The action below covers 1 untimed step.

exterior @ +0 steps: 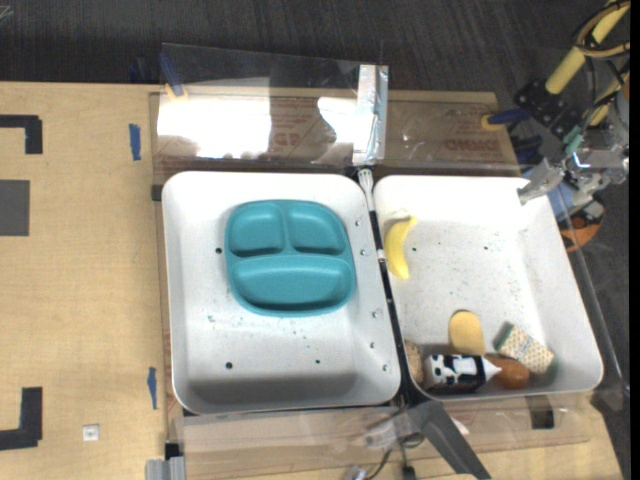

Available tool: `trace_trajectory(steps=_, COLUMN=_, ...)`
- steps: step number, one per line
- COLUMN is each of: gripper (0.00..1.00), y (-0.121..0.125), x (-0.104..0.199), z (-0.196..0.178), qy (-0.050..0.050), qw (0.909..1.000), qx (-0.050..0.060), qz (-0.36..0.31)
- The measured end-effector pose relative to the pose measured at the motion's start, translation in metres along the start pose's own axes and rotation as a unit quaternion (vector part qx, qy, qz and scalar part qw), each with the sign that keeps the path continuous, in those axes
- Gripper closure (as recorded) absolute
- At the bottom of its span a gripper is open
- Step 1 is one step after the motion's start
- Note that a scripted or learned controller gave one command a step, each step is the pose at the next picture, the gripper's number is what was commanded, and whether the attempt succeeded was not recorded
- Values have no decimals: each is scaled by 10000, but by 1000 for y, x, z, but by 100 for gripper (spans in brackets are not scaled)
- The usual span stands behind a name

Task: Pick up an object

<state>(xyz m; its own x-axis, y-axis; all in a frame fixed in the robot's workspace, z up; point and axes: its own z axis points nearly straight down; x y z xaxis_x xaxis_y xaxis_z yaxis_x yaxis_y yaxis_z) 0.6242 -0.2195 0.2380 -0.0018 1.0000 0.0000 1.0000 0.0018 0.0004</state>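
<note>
The right bin [560, 268] holds a yellow banana [398, 246] by its left wall. Along its near edge lie a yellow-orange rounded piece [466, 330], a black-and-white toy [456, 370], a brown piece [512, 372] and a patterned block [524, 347]. My gripper [560, 173] hangs over the bin's far right corner, well away from all of these things, with nothing seen in it. Behind it, the arm's wrist with yellow cables [585, 48] reaches in from the upper right.
The left bin [200, 358] carries a teal divided plate [290, 256]. A clear plastic sheet with a taped edge [368, 113] stands behind the bins. Wooden bench [70, 298] extends to the left.
</note>
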Motion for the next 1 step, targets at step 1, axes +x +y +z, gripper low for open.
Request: trace_trajectory(steps=1, gripper=0, y=0, x=0, z=0, qy=0, qw=10000, qx=0, qz=0)
